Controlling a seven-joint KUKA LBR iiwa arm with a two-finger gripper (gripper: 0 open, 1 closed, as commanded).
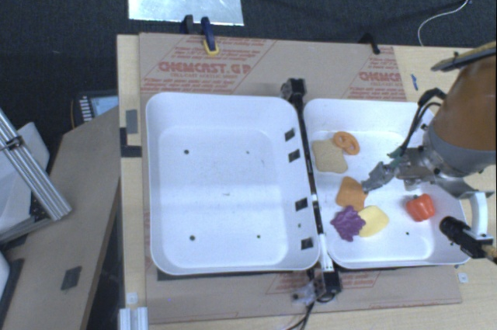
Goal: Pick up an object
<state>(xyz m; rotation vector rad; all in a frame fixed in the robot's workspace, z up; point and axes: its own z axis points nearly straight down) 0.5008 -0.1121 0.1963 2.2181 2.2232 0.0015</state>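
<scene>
The claw (pixel 374 179) reaches in over the right bin (pixel 388 255), low above its floor, with its tip pointing toward the divider between the two bins. Whether it is open or closed cannot be told; the tip is small and blurred, and nothing can be made out gripped in it.

Just below the tip, touching or nearly touching it, lies an orange lump (pixel 351 192). Past that, further down and a little toward the divider, sits a purple toy (pixel 347 221) with a knobbly outline, and pressed against its side, under the claw, is a pale yellow piece (pixel 373 220). Above the tip and toward the divider lies a flat tan piece (pixel 330 158), with a small orange ring-shaped toy (pixel 345 142) touching its upper edge. Behind the claw, on the arm's side, a red piece (pixel 420 206) that looks like a small pepper rests on the bin floor, apart from the other items.

The left bin (pixel 159 189) lies beyond the divider, well away from the tip. Both bins rest on a cardboard sheet (pixel 225 66) printed with red lettering, which lies on the bench (pixel 93 189). The arm's grey wrist (pixel 458 158) and orange band (pixel 475 99) rise behind the claw at the right side of the view.
</scene>
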